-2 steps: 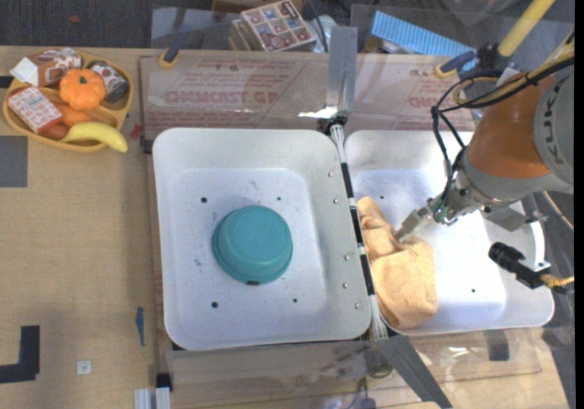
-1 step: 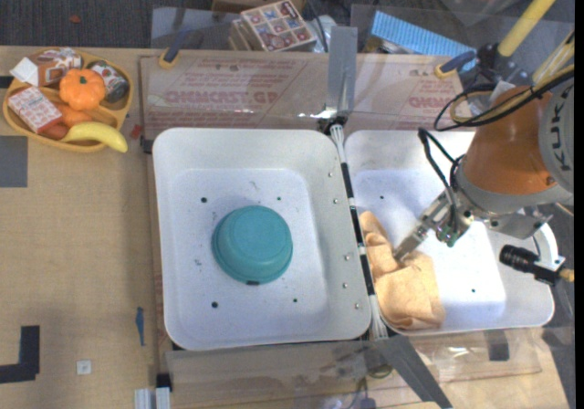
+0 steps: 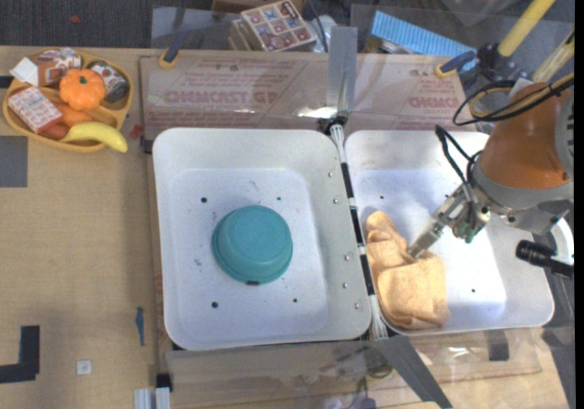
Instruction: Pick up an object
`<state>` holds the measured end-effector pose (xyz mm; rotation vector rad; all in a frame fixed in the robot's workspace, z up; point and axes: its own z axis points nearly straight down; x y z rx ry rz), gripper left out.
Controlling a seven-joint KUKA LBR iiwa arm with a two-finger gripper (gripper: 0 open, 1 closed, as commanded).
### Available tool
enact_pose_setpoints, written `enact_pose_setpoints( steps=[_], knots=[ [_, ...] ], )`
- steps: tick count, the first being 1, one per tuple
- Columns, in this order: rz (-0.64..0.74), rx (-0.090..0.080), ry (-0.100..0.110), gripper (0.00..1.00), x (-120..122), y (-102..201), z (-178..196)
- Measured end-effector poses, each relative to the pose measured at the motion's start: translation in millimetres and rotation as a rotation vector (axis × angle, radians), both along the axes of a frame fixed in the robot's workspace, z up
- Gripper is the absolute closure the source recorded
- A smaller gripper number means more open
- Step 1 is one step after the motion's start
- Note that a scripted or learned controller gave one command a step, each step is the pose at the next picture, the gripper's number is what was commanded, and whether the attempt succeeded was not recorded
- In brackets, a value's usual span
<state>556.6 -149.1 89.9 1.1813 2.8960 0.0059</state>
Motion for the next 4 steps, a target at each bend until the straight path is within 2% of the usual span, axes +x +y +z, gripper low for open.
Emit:
enact_pose_setpoints(
  steps=[1, 2, 3, 4],
  knots=[
    [-0.127, 0.001, 0.008, 0.00, -19, -16, 27],
    [-0.271, 0.002, 0.009, 0.00, -7, -31, 97],
    [-0.108, 0.000, 0.008, 0.00, -18, -75, 112],
    [-0.076, 0.002, 0.011, 0.00, -13, -28, 58]
  ],
)
